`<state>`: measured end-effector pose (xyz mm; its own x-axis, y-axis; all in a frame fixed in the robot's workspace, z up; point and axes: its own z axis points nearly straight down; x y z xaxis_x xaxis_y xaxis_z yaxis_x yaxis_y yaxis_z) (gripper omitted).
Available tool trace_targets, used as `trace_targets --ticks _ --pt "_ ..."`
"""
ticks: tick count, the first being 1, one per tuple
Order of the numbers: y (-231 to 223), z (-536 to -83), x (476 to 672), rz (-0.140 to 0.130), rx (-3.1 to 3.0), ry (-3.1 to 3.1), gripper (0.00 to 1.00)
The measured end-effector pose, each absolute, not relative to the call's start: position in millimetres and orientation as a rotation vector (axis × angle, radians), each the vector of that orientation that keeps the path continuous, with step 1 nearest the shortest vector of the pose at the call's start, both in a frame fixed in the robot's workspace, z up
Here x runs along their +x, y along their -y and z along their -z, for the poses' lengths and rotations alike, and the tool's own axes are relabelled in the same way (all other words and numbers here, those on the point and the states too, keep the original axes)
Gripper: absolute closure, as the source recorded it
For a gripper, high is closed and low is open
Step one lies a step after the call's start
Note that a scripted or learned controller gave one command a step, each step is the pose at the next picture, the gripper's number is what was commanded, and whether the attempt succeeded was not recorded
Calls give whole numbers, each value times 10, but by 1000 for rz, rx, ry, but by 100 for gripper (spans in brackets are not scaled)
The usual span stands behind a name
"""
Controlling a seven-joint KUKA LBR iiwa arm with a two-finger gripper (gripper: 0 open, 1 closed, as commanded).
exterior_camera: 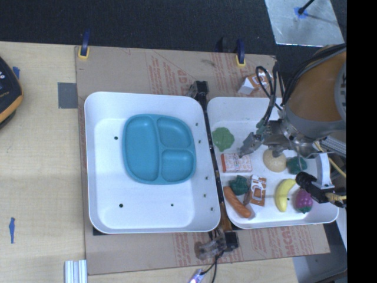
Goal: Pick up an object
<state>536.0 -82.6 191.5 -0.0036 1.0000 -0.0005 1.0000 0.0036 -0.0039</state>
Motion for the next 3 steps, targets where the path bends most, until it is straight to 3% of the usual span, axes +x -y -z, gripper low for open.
trace_targets --ticks 1,2,3 --pt "1388 -2563 5700 -3 -2218 2224 0" --pt "1229 -1483 5347 -6 -2214 2224 0" --pt "1911 -1475 5483 -3 -2219 2223 0"
